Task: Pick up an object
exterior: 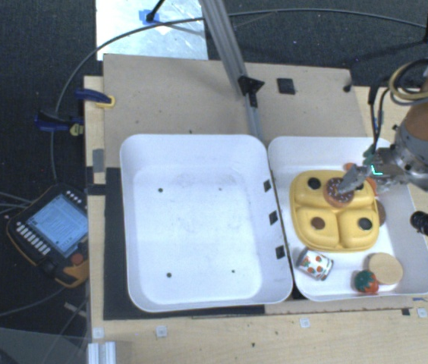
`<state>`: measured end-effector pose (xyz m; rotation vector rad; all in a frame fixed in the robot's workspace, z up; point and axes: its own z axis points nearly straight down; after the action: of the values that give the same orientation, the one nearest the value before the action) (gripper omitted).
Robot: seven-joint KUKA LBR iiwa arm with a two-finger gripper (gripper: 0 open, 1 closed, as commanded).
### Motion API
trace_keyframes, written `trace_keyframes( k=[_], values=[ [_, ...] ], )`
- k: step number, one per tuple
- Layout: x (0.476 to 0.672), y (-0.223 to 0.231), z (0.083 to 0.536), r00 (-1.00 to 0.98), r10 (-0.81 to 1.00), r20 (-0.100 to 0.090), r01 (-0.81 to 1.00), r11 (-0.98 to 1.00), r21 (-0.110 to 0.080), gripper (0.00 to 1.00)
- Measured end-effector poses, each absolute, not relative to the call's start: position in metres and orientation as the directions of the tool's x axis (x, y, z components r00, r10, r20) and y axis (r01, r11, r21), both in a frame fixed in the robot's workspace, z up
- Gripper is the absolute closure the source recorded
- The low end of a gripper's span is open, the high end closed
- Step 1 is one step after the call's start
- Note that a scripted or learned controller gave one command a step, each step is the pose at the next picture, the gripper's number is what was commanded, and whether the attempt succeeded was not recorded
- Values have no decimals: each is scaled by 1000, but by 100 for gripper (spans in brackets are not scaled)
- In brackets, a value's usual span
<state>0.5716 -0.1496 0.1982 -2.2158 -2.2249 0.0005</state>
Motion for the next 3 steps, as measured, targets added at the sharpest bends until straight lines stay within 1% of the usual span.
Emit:
trace_keyframes(
  k=[1, 2, 3],
  values=[
    [572, -150, 199, -5, 1000, 0, 1000, 5, 1, 0],
    [566, -154, 154, -2, 1000, 0, 1000, 2, -2, 0],
    [571, -152, 132, -2, 1000, -3, 1000, 3, 14, 0]
  ],
)
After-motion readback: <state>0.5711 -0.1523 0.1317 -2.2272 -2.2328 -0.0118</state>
